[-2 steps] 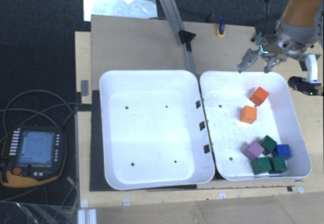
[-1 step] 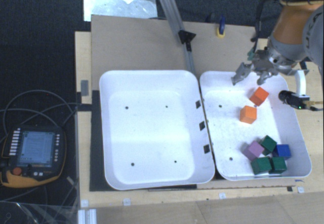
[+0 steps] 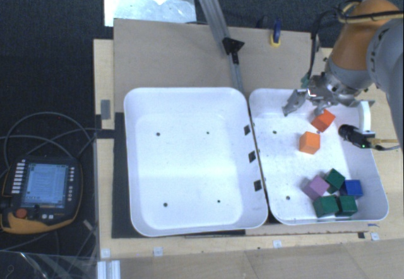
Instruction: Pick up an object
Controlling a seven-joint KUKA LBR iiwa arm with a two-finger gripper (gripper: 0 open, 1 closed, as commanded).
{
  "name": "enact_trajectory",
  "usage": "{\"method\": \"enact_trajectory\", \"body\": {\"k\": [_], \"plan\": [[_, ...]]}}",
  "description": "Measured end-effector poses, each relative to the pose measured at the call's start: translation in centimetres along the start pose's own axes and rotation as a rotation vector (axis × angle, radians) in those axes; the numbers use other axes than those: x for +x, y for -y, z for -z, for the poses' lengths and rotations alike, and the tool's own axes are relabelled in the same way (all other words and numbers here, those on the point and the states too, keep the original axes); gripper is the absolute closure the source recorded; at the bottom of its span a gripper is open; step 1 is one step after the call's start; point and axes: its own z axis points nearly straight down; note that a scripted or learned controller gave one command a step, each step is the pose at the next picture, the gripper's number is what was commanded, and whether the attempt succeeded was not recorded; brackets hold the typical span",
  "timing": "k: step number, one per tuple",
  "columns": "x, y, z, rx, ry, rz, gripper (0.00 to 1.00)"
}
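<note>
Pincer (image 3: 307, 102): spread open, holding nothing, above the right bin (image 3: 271, 145) rear, beside one orange cube (image 3: 323, 121). Risk, judged: fingers could nudge that tilted cube aside or close short of it. Count: two orange cubes, second (image 3: 309, 142) nearby; three green, one blue, one purple block clustered at front right corner. Bins: two.

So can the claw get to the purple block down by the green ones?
Probably yes. The purple block lies in the right bin with its top uncovered, though a green block touches one side. The claw hangs above that same bin.
</note>
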Motion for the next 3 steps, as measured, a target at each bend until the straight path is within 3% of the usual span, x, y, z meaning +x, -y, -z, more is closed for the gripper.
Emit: {"method": "enact_trajectory", "body": {"k": [1, 2, 3], "plan": [[0.1, 0.0, -5.2, 0.001, -0.001, 0.0, 0.0], [0.0, -0.2, -3.7, -0.008, 0.0, 0.002, 1.0], [0.5, 0.3, 1.3, -0.009, 0.0, 0.001, 1.0]]}}
